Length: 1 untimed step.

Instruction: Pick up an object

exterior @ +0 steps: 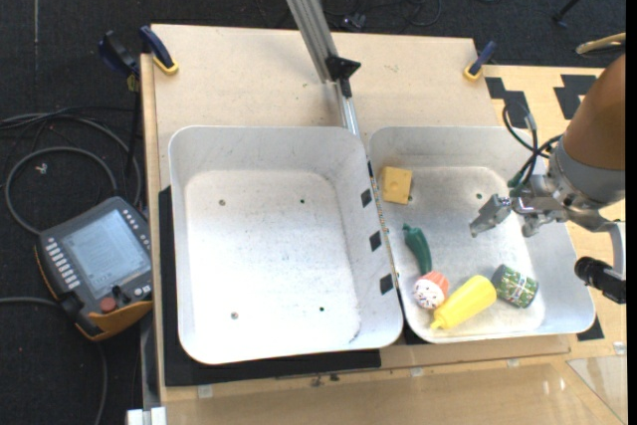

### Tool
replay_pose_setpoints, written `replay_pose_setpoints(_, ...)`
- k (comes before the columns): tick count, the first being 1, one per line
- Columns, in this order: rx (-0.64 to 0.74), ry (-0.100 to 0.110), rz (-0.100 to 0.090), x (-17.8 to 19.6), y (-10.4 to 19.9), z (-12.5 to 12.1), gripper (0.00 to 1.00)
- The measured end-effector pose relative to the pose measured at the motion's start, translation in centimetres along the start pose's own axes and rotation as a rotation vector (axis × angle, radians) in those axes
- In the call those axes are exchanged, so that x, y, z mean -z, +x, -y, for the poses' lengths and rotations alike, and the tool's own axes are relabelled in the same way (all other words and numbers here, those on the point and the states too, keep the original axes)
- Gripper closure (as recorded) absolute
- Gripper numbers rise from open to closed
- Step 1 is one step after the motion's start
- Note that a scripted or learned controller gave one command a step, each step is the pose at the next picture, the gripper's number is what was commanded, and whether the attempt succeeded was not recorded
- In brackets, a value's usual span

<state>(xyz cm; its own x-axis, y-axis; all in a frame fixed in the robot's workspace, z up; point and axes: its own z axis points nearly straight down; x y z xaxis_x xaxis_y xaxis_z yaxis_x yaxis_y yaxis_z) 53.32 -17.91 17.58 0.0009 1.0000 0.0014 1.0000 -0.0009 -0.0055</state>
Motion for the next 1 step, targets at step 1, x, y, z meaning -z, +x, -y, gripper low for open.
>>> replay_pose_setpoints(1, 0.0, 0.001, -0.001, -6.35, 0.54, 0.13, 0.0)
